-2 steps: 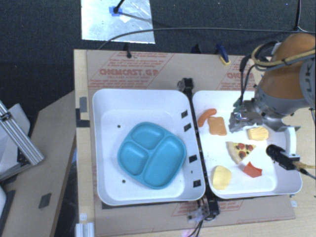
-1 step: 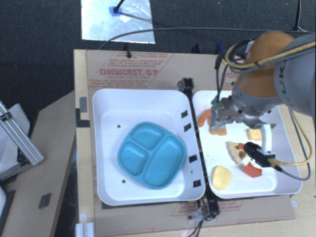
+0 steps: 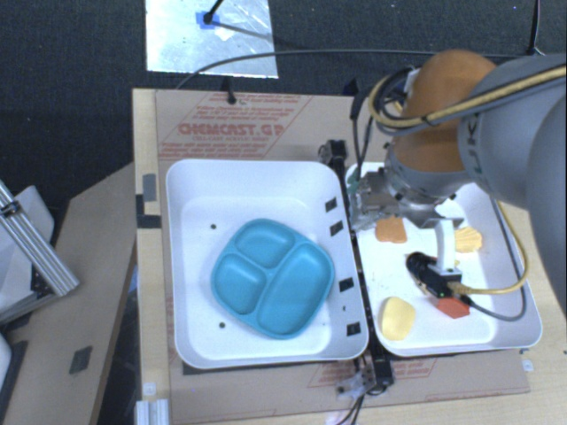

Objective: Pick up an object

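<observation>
The gripper [image 3: 370,202] is positioned over the right bin [image 3: 501,313], close to that bin's left wall and toward its far left corner, and is largely covered by the grey arm [image 3: 518,127] and the orange band [image 3: 443,104] above it. Whether it is released or clenched cannot be told, and nothing is seen grasped in it. An orange piece [image 3: 391,230] lies just beside the gripper, on the bin floor near the left wall. A yellow slice [image 3: 469,239] lies near the middle of the same bin, apart from the orange piece. A red piece [image 3: 454,307] lies nearer the bin's near edge, and a yellow lump [image 3: 397,317] lies toward the near left corner. A blue tray [image 3: 272,277] with three compartments lies flat in the middle of the left bin [image 3: 190,237]. Both bins rest on a cardboard sheet [image 3: 239,122].
</observation>
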You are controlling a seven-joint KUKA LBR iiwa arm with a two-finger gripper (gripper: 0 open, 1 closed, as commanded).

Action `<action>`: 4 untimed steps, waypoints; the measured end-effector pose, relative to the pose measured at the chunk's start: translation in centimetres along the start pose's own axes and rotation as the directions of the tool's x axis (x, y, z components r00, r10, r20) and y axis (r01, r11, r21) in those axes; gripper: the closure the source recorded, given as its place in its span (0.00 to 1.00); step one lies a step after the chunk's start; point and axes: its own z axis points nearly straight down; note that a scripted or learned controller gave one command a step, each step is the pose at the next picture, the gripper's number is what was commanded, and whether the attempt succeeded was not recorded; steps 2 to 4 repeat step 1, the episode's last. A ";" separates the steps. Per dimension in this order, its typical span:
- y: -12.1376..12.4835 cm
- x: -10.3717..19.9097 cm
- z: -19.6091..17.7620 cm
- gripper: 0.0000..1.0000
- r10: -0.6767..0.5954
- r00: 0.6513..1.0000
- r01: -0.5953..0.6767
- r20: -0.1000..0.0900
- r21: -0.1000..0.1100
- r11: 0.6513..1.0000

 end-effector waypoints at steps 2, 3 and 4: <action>1.1 4.8 0.9 1.00 0.000 1.000 0.000 0.000 0.000 1.000; 1.1 4.8 0.9 1.00 0.000 1.000 0.000 0.000 0.000 1.000; 1.1 4.8 0.9 1.00 0.000 1.000 0.000 0.000 0.000 1.000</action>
